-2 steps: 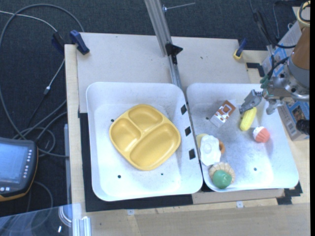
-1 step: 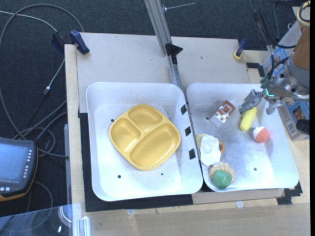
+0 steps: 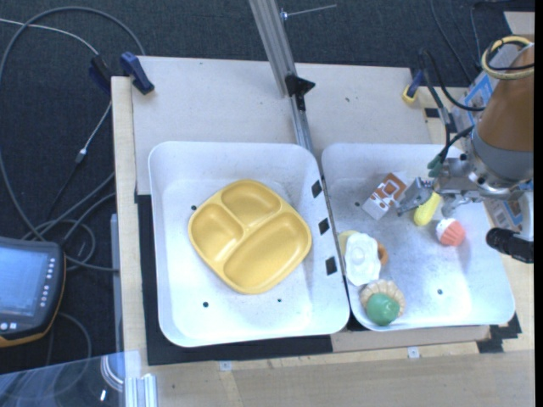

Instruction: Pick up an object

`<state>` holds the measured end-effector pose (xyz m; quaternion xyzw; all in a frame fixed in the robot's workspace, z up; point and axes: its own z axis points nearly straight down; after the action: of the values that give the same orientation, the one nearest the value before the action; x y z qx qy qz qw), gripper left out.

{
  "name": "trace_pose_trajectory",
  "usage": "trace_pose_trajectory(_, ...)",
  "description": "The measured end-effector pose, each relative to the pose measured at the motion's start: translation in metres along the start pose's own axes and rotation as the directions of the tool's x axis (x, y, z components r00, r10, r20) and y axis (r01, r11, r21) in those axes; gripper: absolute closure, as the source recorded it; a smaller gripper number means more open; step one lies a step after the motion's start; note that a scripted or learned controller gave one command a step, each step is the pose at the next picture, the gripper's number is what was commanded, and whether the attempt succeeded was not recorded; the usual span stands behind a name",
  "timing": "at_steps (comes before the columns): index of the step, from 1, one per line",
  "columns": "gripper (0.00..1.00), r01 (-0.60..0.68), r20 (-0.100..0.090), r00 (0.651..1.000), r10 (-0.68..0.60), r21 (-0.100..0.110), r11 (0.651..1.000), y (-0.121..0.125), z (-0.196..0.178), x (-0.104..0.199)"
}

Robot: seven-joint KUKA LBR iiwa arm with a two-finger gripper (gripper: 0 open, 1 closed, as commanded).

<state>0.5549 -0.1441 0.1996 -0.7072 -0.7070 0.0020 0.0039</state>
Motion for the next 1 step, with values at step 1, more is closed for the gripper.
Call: trace_pose_trajectory(1, 0.0, 0.0, 0.0, 1.0, 0.0, 0.0, 1.0, -0.0019, 0.0627, -0.0038)
